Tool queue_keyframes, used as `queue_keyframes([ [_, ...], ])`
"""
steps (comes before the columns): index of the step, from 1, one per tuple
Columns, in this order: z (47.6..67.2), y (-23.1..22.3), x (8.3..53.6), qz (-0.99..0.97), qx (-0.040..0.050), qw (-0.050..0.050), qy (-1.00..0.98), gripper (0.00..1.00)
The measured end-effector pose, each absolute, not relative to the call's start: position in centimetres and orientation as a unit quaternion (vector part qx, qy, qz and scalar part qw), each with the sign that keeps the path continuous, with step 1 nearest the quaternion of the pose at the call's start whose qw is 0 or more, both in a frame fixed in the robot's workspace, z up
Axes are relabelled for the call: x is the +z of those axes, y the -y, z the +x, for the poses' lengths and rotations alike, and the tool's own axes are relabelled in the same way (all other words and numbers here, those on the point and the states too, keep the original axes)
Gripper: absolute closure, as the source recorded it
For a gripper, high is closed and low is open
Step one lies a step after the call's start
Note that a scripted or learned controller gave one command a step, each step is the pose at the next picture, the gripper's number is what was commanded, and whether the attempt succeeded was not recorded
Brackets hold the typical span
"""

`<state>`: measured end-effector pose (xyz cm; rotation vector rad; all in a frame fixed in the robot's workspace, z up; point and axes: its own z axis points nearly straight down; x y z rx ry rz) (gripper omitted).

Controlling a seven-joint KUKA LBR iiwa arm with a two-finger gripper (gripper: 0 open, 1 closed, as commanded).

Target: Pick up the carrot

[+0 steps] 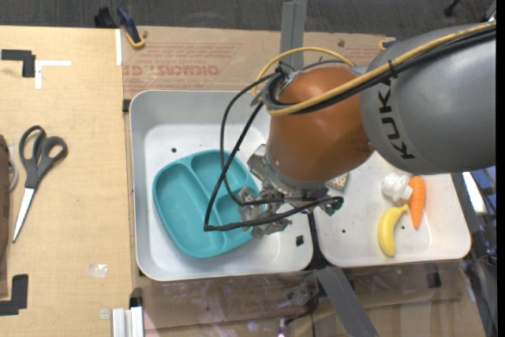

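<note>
The carrot point(416, 201) is small and orange and lies in the right bin point(442, 249) near its right side, pointing roughly up and down. My gripper point(264, 213) hangs below the orange band, over the right part of the left bin point(146, 193), at the edge of the teal plate. It is well to the left of the carrot, with the divide between the bins in between. The wrist and dark cables hide most of the gripper.
A teal divided plate point(189, 205) lies in the left bin. A yellow banana point(387, 231) and a white lumpy object point(394, 187) sit just left of the carrot. Scissors point(35, 162) lie on the wooden bench at the left.
</note>
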<state>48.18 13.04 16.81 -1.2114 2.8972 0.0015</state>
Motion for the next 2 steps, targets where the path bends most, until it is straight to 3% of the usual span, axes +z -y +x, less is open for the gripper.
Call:
queue_keyframes([
  [1, 48.3, -5.0, 19.2, -0.259, 0.0001, 0.002, -0.966, 1.0],
  [2, 51.0, -10.1, 16.5, -0.248, 0.0006, 0.001, -0.969, 1.0],
])
